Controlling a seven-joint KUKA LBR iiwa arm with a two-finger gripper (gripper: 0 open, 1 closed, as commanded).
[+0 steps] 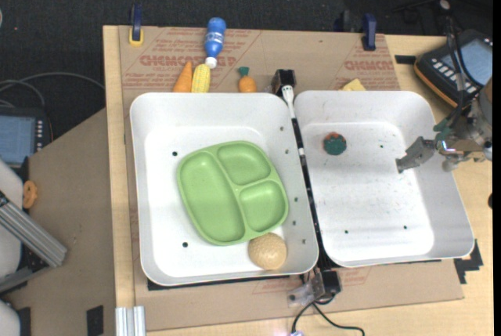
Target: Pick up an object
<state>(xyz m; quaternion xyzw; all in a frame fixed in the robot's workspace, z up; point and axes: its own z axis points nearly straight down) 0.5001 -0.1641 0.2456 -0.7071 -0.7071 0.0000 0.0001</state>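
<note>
One green divided tray (231, 192) and one tan ball (268, 251) share the left bin (156, 170); end effector (412, 158) state unclear.

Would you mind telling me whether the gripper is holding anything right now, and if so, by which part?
Nothing is held. The gripper sits above the right bin with nothing between its fingers; the small ball lies apart from it on the bin floor.

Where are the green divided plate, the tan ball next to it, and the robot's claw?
green divided plate (232, 192): camera view, on its middle ridge.
tan ball (268, 251): camera view, its centre.
claw (412, 157): camera view, its grey finger.
</note>
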